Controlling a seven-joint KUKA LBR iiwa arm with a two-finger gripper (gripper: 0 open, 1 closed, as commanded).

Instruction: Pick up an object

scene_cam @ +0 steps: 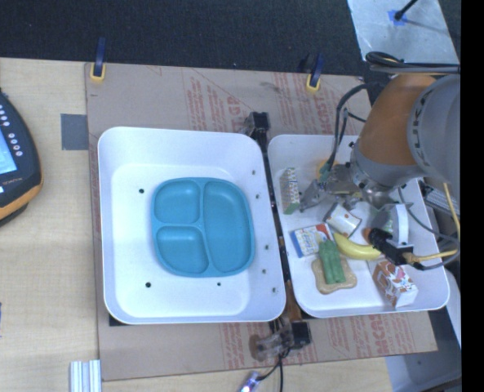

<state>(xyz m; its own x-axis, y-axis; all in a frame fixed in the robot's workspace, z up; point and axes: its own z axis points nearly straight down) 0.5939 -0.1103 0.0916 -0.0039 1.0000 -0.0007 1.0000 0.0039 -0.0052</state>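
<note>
My gripper hangs low over the upper middle of the right bin, under the grey arm with its orange band. Just below it lies a small white box. A yellow banana rests further toward the front. Beside it sit a green piece on a tan slab, a blue-and-white card, and a red-and-white carton. A small striped packet lies to the gripper's left. Nothing visibly sits in the gripper.
The left bin holds a blue divided plate. A teach pendant lies on the bench at the far left. Cables trail along the right bin's right side. Clamps hold the cardboard mat at the back.
</note>
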